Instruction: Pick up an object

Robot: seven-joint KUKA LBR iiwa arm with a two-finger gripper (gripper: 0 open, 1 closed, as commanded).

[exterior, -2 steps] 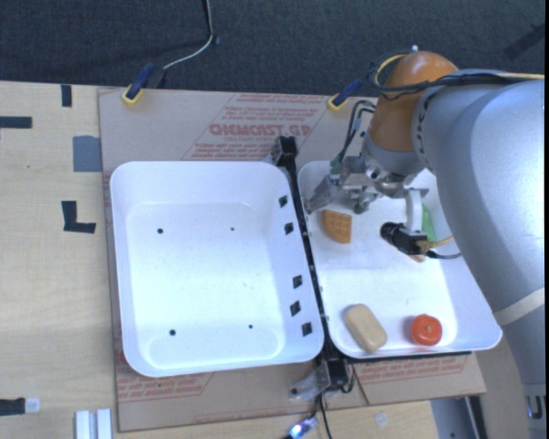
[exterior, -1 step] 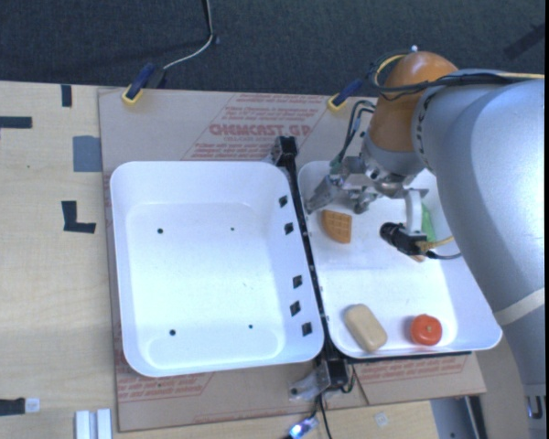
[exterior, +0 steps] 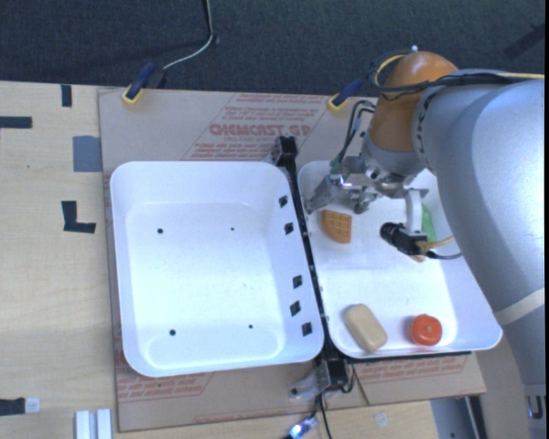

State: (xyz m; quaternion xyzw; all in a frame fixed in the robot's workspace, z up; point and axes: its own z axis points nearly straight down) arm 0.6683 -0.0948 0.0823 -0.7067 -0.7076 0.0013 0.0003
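The gripper [exterior: 340, 198] is being held low over the far end of the right bin [exterior: 457, 286], just above a waffle-like orange block [exterior: 338, 226], with nothing seen clamped, while a tan oval piece [exterior: 364, 326] and a red round piece [exterior: 425, 329] are lying along the near rim.

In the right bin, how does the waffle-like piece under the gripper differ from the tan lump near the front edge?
The waffle piece is orange-brown, squarish and grid-textured; the tan lump is paler, smooth and rounded. The waffle piece lies just below the gripper; the lump lies apart, beside a red object. Both rest in the right bin.
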